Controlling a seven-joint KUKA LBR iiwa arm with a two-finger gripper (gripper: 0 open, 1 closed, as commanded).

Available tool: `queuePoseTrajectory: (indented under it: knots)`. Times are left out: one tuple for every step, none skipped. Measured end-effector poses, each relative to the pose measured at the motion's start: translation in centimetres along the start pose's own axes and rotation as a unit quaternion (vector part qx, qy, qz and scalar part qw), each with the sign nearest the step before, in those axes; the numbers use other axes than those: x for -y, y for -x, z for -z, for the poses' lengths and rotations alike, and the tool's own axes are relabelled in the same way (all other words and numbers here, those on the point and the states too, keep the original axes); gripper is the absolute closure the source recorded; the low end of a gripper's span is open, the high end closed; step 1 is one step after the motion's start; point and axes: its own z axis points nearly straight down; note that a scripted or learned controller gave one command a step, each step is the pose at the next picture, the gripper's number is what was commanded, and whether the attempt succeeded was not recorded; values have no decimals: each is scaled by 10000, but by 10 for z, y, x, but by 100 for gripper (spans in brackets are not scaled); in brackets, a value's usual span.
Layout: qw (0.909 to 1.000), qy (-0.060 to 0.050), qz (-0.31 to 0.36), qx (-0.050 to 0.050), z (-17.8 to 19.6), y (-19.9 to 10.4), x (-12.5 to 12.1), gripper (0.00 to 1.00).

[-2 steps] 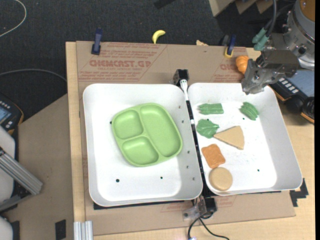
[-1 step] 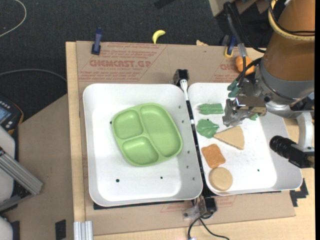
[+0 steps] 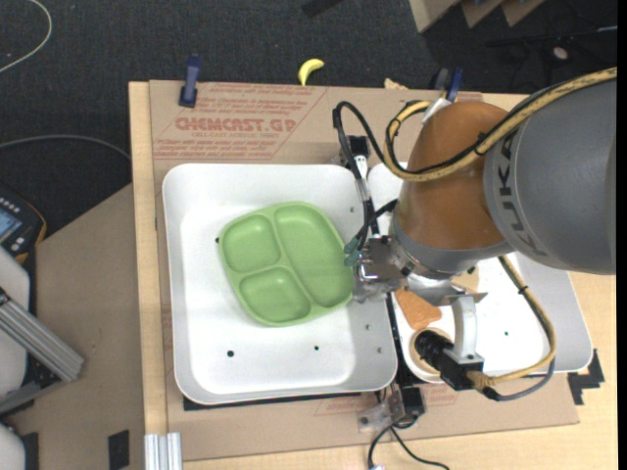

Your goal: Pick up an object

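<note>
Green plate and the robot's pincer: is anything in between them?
No. In the camera view the pincer sits right at the right edge of the green plate, with nothing between them, in the left white bin.

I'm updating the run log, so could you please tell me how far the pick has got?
Done: the claw has reached the right rim of the green divided plate in the left bin. In hand: nothing visibly lifted; the plate lies flat on the bin floor. Left: gripping and raising an object.
</note>
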Motion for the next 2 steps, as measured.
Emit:
queuePoseTrajectory:
  knots:
    - [9998,160,64,-51,127,-123,-2,100]
    - [9998,191,-23,-36,337,-75,1,100]
